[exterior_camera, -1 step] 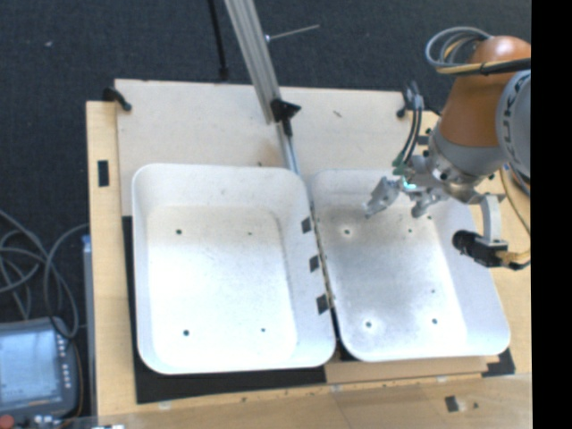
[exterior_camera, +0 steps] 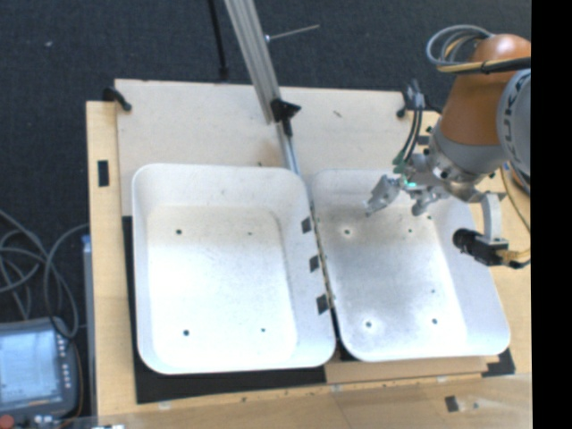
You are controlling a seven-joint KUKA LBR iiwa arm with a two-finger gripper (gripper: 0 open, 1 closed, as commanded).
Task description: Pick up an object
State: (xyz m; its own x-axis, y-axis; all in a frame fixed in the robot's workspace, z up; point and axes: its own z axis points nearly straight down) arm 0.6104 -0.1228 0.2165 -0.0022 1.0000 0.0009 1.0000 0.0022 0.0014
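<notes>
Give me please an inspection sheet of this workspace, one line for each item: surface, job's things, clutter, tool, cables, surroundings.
Surface: wooden bench bearing the left bin and the right bin side by side; both show dark speckles.
Job's things: nothing seen to pick up in either bin.
Clutter: small dark clips along the seam between the bins.
Tool: tool hangs over the far part of the right bin, fingers spread apart, nothing between them.
Cables: a bundle along the arm down to the wrist; loose cables on the floor at the left.
Surroundings: dark carpet, slanted aluminium post, control pendant at lower left.
</notes>
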